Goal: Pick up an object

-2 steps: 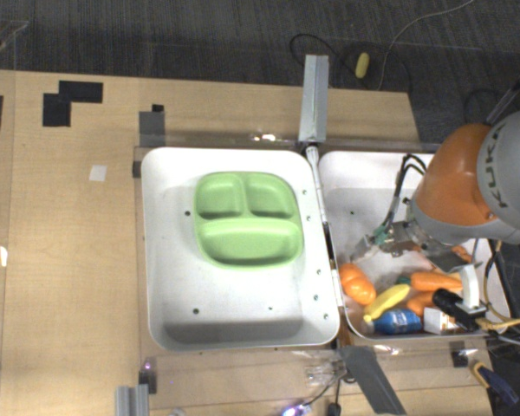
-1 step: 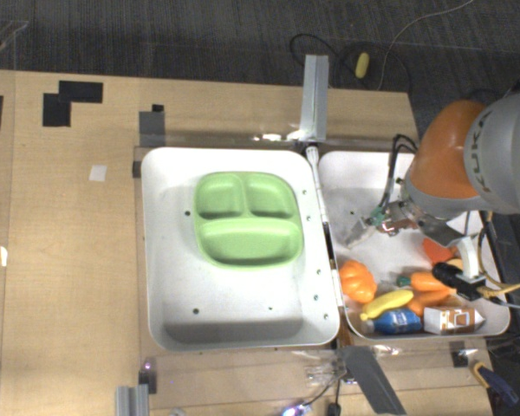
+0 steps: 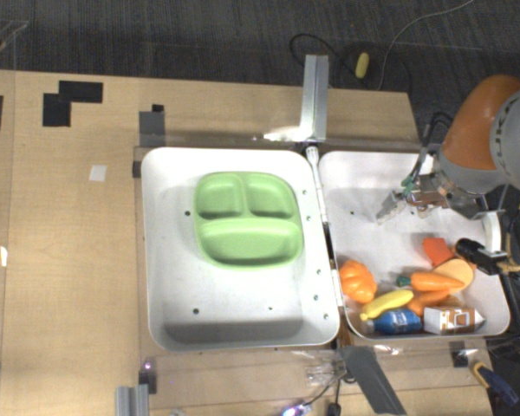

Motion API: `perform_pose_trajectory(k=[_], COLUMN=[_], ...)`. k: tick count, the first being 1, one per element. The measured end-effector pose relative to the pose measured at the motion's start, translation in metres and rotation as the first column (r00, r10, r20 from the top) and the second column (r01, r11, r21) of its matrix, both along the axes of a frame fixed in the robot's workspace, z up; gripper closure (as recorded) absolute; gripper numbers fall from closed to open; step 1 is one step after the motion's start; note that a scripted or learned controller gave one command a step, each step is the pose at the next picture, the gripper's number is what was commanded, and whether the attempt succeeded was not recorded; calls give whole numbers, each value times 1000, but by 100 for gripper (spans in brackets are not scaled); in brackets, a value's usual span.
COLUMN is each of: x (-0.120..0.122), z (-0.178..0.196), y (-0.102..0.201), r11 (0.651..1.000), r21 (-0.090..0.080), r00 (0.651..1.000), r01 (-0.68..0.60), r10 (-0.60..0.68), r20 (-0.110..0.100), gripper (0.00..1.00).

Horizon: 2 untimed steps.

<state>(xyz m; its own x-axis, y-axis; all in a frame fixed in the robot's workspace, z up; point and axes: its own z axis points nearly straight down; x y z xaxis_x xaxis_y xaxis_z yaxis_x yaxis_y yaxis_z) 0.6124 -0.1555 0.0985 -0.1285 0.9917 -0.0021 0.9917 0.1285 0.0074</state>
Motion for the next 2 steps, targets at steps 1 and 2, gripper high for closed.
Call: perform_pose_trajectory(k=[1,2], x=[19,22], z=[-10,4], y=[-22,-19], r11=[998,998], r21=[-2,-4], r00=[998,997], r01=[-61,-70], r10=[61,70], r20=[2,12], gripper=[0,100])
